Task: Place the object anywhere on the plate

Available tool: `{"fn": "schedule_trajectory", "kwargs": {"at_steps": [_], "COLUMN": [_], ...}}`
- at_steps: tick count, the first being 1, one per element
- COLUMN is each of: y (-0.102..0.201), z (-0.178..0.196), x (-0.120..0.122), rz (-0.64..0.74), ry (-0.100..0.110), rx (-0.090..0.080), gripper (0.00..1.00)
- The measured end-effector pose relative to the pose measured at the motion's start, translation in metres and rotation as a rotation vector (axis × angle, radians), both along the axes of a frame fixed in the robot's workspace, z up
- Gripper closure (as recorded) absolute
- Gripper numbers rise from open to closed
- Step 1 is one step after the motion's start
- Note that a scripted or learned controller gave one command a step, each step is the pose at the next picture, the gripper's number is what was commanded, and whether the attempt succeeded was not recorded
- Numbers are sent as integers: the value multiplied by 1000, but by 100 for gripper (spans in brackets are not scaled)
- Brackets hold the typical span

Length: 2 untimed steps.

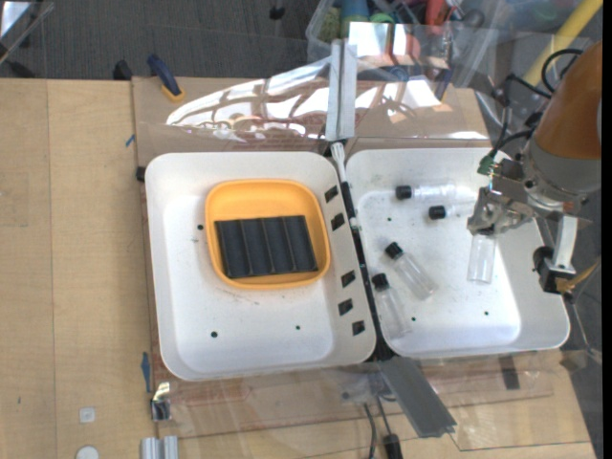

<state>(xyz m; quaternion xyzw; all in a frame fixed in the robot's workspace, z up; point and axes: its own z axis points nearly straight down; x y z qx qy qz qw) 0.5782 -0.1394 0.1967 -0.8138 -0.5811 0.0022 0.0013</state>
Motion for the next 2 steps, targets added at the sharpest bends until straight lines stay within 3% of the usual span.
{"fn": "schedule_trajectory", "kwargs": {"at_steps": [2], "y": [31], "z": [72], "x": [85], "rz": [513], "ry": [-7], "rx": [-1], "gripper": [100]}}
